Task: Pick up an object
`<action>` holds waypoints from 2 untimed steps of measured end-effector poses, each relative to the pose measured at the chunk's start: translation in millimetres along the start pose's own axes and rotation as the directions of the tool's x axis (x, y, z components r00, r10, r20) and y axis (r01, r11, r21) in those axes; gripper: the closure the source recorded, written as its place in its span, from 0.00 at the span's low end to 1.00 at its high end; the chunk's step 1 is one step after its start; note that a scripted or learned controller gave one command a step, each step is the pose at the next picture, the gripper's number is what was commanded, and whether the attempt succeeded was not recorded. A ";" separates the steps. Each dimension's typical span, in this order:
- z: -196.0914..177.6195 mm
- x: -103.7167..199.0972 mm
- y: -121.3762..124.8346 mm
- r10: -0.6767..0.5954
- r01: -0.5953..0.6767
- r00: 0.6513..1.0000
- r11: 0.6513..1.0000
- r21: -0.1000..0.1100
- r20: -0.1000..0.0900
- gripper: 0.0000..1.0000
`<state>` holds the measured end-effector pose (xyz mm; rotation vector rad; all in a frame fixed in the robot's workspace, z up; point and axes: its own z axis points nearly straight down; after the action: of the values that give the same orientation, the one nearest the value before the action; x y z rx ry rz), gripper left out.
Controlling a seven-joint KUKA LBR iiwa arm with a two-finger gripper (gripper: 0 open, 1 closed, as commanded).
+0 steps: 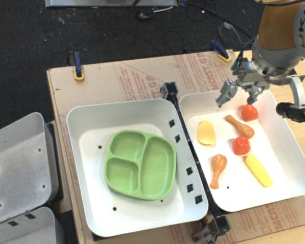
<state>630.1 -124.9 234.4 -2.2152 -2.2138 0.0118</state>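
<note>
From my remote station I see the brown cardboard sheet that covers the bench, and on it two shallow white plastic bins side by side. The left bin holds a light green plastic tray with three compartments, lying flat near the middle. The right bin holds the small toy foods. The grey arm with the orange band reaches in from the right, and its two-finger gripper hangs over the far edge of the right bin; the jaws are spread apart and I see nothing between them. In this bin there is a yellow plastic corn cob near the front, an orange-brown toy chicken drumstick to its left, and a second drumstick further back, lying at a slant. A pale yellow rounded piece lies near the left wall. A red toy tomato sits between the corn cob and the second drumstick, and another red tomato lies just beside the gripper's right finger, at the far side.
</note>
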 end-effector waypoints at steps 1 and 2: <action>-7.3 0.3 2.4 -0.002 0.002 1.000 1.000 -0.012 0.002 0.00; 49.7 9.5 -2.2 -0.002 0.002 1.000 1.000 -0.007 0.001 0.00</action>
<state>627.3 -115.4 184.8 -2.2169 -2.2200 0.0052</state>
